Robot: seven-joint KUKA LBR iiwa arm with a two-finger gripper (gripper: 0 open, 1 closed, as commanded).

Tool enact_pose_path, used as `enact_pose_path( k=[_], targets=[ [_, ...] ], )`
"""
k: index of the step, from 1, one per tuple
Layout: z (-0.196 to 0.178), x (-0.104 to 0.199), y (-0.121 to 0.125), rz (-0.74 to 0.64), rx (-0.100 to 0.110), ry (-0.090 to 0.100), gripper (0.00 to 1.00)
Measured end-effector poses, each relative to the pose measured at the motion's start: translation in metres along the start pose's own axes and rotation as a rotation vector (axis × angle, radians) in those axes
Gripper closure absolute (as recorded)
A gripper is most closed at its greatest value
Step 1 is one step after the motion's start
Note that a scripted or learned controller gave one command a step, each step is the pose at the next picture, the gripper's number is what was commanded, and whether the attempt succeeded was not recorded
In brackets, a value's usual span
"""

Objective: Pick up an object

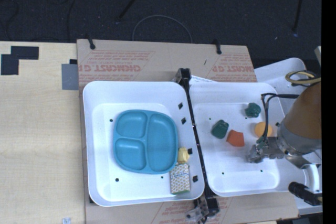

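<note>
Arm low over the right bin (231, 186), gripper (258, 153) near the small toys.

Whether its fingers are apart or together cannot be told; they blur together. Just left of the gripper lies an orange block (235, 138); the yellow ball (262, 129) above is partly hidden by a cable, and the arm (304, 118) is cut off at the right.

Robotics lab: bench (42, 139), white bins (100, 97), floor cables (157, 21).

Right bin (239, 186), open floor along near and left portions, far-right portion crowded by two green pieces (220, 129) (253, 109), orange block (235, 138), yellow ball (262, 129), arm (304, 123) overhanging right wall, left bin (100, 165) floor largely covered by blue plate (145, 141).
</note>
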State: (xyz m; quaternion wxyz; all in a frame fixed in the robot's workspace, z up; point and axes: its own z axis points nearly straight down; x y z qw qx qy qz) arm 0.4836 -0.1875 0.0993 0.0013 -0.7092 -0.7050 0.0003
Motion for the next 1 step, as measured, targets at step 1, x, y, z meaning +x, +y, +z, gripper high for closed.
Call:
enact_pose_path(
  k=[1],
  targets=[
    [-0.0515, -0.0084, -0.0072, 0.000, -0.004, -0.002, 1.00]
  ],
)
